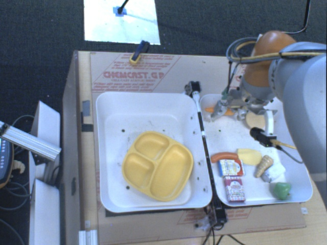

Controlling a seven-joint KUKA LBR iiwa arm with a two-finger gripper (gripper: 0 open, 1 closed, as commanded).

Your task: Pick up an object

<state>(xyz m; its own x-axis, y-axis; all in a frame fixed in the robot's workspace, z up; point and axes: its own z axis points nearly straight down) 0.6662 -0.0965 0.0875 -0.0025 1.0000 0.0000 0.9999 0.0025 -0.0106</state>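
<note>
My gripper [223,107] reaches down into the far left part of the right bin [305,190]. It is right over a small orange piece [228,112] that lies on the bin floor, and the view does not show whether it touches it. A pale yellow round item [255,120] lies just to the right, partly under the arm. Nearer the front lie a red sausage [227,157], a yellow wedge [250,156], two red packets [233,168] [235,189], a tan cone [264,166], a white lump [276,173] and a green fruit [280,190].
The left bin [110,137] holds a yellow divided plate [157,165]. A black clip with a yellow cable [261,136] hangs off the arm over the right bin. The divider rim [203,137] runs between the bins. A yellow-handled tool [138,53] lies on the cardboard behind.
</note>
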